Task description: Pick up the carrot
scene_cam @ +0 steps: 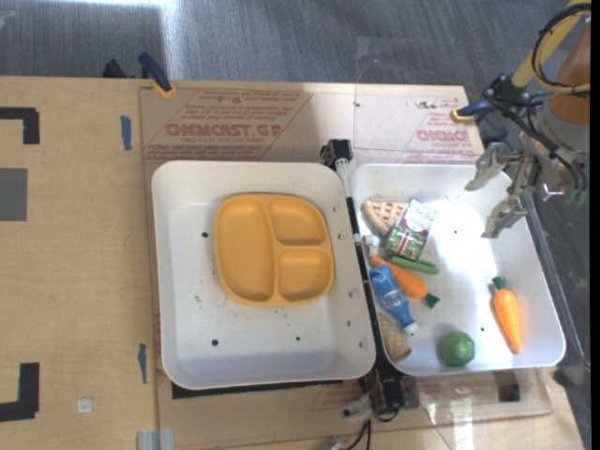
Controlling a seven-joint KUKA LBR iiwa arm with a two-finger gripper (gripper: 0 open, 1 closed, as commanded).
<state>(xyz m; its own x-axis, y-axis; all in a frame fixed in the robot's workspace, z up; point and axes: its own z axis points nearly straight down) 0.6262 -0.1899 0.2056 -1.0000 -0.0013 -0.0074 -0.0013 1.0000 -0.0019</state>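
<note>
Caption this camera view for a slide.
Gripper hovers open above the right bin, short of the carrot.

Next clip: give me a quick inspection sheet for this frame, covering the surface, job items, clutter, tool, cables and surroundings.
Surface: wooden bench bearing two shallow white bins side by side, left bin and right bin.
Job's things: carrot lies near the right bin's right wall, green top pointing away from the camera, untouched.
Clutter: yellow divided plate in the left bin; in the right bin a green carton, sandwich wedge, blue bottle, a second carrot and green lime.
Tool: tool hovers over the right bin's far right corner, well apart from the carrot, holding nothing.
Cables: yellow cable loops beside the arm.
Surroundings: grey carpet beyond the bench.
</note>
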